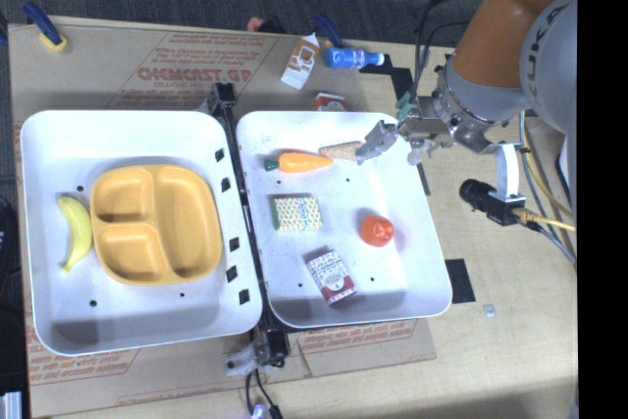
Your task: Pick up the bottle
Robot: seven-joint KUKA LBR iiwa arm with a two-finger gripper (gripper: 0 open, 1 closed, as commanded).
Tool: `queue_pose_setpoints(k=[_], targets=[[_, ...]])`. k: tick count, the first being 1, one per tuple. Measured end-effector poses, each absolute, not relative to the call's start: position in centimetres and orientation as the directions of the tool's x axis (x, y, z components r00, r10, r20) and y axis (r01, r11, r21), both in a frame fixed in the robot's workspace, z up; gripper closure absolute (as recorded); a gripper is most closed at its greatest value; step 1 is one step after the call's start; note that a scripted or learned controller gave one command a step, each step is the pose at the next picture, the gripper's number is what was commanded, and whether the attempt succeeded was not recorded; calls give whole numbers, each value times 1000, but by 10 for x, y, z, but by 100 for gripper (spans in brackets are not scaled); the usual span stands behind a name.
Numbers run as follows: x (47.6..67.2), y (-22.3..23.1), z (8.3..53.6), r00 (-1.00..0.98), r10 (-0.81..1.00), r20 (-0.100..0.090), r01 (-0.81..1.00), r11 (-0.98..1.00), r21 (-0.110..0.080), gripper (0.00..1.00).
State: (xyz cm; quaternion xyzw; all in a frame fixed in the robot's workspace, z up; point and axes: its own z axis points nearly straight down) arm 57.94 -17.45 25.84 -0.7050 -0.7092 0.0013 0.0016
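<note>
Tool [378, 140] over right bin's [424, 250] top edge; blue bottle [348, 59] on bench beyond bins

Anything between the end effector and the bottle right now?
Nothing visible blocks it. The end effector hovers over the right bin's upper right corner, and the blue bottle lies outside the bin on the bench, with open cardboard between them.

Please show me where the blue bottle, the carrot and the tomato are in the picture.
blue bottle [345, 59]: camera view, on the middle of its body.
carrot [304, 163]: camera view, on the middle of its orange body.
tomato [376, 231]: camera view, on the centre of its red surface.
</note>
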Motion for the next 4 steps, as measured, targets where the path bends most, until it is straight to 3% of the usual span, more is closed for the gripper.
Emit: queue_pose_setpoints(k=[1,2,3,4], targets=[[580,-174,269,-11,1000,1,1000,11,-6,100],[528,-211,182,106,994,0,994,-106,-5,100],[476,-201,165,101,995,1,995,-101,-5,100],[479,-121,248,-26,1000,1,1000,26,-2,100]])
